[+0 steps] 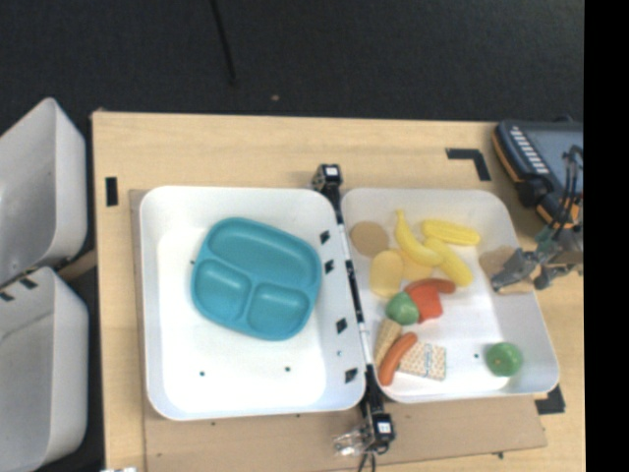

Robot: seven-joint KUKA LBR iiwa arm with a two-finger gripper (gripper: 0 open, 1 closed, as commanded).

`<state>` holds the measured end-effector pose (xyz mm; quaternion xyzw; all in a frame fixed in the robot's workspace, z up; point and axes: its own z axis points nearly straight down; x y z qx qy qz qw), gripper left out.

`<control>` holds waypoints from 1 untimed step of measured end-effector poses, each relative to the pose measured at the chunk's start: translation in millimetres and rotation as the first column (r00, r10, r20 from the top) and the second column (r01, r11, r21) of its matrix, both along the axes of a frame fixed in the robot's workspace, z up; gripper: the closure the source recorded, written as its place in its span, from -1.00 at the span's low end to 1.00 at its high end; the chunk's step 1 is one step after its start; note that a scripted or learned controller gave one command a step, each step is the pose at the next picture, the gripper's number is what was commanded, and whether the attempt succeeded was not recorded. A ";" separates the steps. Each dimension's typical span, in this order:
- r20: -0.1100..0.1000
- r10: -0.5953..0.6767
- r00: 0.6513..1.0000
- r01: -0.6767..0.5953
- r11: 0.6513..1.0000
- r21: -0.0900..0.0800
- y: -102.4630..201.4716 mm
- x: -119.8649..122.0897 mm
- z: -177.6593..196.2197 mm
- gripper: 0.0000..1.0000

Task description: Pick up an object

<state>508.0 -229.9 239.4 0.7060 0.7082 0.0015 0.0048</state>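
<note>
The tool (519, 271) hangs over the far rim of the right bin (462, 393). I cannot tell if it is released or clenched. The toy foods (425, 298) lie in the bin, so the picking is not yet done.

The pale wooden counter (246, 150) carries two shallow white bins, touching side by side: left bin (167, 382), right bin (467, 323). A dark device (526, 150) rests at its far right corner.
</note>
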 end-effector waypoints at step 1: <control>-0.006 0.003 1.000 -0.003 1.000 0.003 -0.6 0.9 1.5 1.00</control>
